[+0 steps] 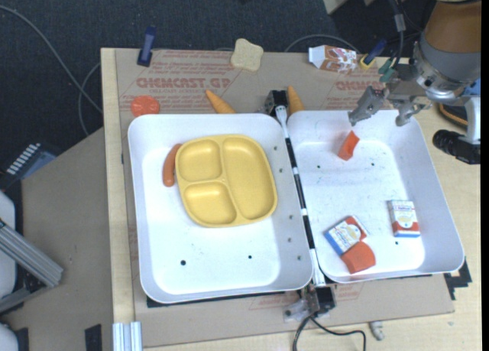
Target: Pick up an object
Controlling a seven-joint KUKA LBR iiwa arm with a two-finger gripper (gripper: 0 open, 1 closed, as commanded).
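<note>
Item: small orange block (pixel 348 145), upper-left area of the right bin (pixel 435 212). Judged light, rigid, possibly slick; best pinched across its narrow sides. Claw (pixel 384 108) hovered above the bin's far edge, spread, holding nothing.

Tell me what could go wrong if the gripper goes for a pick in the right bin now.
The gripper sits at the right bin's far rim, so a straight descent could strike the rim. The nearest item, the orange block, is small and tilted; it may slide away. Near the front, the blue-and-white packet touches the red piece, so a grasp there might catch both or neither.
</note>
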